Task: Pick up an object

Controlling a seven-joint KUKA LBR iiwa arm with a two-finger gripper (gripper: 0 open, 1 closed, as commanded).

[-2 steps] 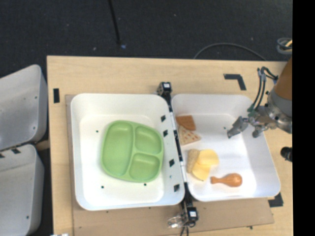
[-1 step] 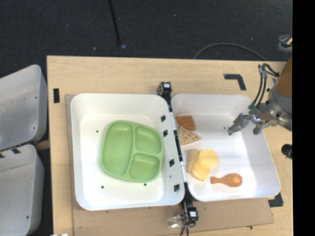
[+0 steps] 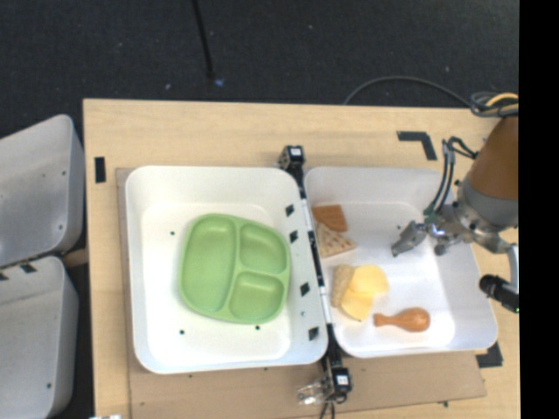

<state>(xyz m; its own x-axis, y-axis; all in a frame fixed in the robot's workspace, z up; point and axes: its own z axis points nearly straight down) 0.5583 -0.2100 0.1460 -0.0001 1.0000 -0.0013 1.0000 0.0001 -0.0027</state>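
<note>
The right bin (image 3: 393,195) holds several food pieces. A brown toast slice (image 3: 330,217) and a pale cracker (image 3: 336,243) lie by its left wall. Below them sits a yellow chunk (image 3: 364,290) beside a tan slice (image 3: 341,283). An orange-brown drumstick (image 3: 404,319) lies near the front wall. My gripper (image 3: 424,242) hovers over the bin's right middle, above bare floor, up and to the right of the yellow chunk. Its fingers (image 3: 404,242) are spread open with nothing between them.
The left bin (image 3: 157,199) carries a green divided plate (image 3: 234,269). A black divider with clips (image 3: 306,260) runs between the bins. Cables (image 3: 393,85) loop over the bench behind the right bin. The arm's orange band (image 3: 498,164) stands at the right edge.
</note>
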